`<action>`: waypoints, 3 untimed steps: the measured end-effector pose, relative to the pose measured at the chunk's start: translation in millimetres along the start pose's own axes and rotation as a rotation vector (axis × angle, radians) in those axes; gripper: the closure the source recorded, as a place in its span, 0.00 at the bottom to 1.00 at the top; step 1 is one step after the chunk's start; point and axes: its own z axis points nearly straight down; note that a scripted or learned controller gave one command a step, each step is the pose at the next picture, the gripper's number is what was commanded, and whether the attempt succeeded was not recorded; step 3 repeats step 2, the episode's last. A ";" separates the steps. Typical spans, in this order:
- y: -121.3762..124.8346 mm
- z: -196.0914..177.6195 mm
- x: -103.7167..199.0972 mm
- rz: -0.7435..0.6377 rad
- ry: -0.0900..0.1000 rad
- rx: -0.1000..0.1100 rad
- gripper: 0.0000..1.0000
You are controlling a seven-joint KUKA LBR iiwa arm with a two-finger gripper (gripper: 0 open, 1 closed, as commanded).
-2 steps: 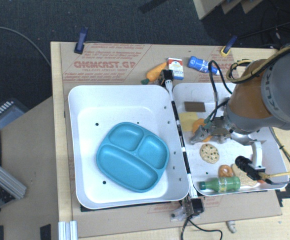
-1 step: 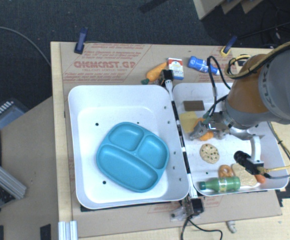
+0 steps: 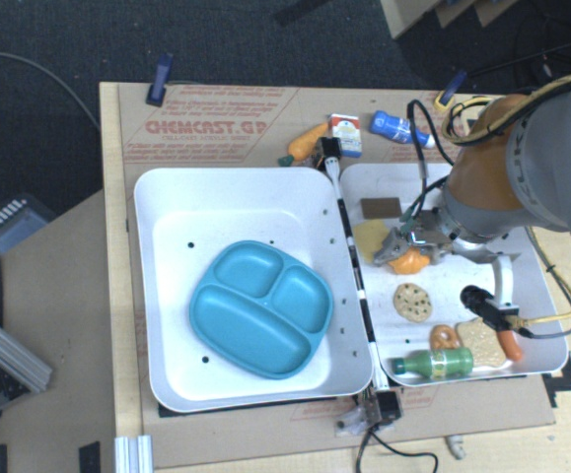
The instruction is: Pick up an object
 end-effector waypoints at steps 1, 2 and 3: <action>0.3 -10.0 0.2 0.000 0.000 -0.002 1.00; -11.3 -100.6 67.4 -0.002 0.001 0.000 1.00; -11.3 -100.6 67.4 -0.002 0.001 0.000 1.00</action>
